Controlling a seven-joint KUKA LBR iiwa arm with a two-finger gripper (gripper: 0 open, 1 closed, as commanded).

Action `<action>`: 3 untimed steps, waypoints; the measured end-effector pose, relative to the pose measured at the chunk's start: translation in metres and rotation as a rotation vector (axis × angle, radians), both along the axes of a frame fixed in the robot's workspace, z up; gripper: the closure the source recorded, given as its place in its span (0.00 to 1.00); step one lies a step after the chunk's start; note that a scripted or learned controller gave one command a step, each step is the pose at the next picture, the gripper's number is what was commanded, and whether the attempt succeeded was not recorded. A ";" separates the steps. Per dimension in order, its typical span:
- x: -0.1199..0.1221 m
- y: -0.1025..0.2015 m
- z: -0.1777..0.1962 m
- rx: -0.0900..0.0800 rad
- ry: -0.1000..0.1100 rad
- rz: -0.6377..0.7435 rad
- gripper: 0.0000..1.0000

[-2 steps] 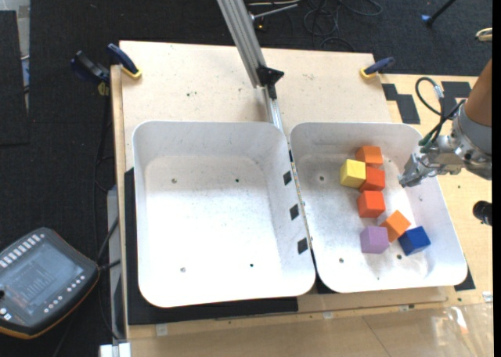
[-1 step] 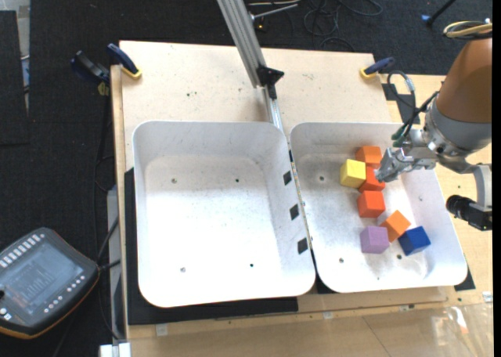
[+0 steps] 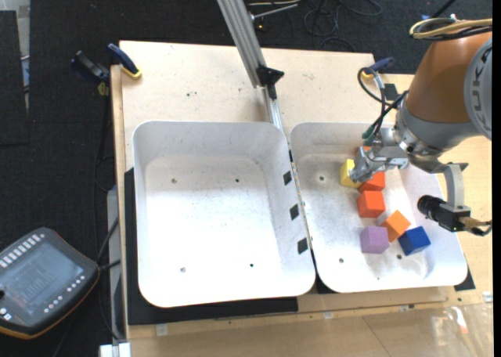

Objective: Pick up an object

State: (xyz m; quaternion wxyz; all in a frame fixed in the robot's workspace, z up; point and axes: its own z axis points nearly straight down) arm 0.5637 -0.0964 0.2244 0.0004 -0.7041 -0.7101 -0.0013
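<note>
We are lowering the gripper (image 3: 365, 169) into the right bin (image 3: 329, 261); whether it is clenched we cannot tell. The yellow block (image 3: 347, 173) is sitting just beside it, so we are centring carefully before closing.

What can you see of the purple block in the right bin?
The purple block is a small matte cube, foam-like by its look, lying flat on the right bin's floor toward the near end. An orange block sits right beside it, possibly touching; a blue block lies just beyond. The gripper is well away from it.
</note>
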 end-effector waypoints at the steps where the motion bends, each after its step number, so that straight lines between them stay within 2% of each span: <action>1: 0.007 0.044 -0.003 -0.001 0.001 -0.001 1.00; 2: 0.005 0.103 -0.002 0.000 0.001 0.001 1.00; 3: 0.010 0.147 0.006 -0.001 0.000 -0.001 1.00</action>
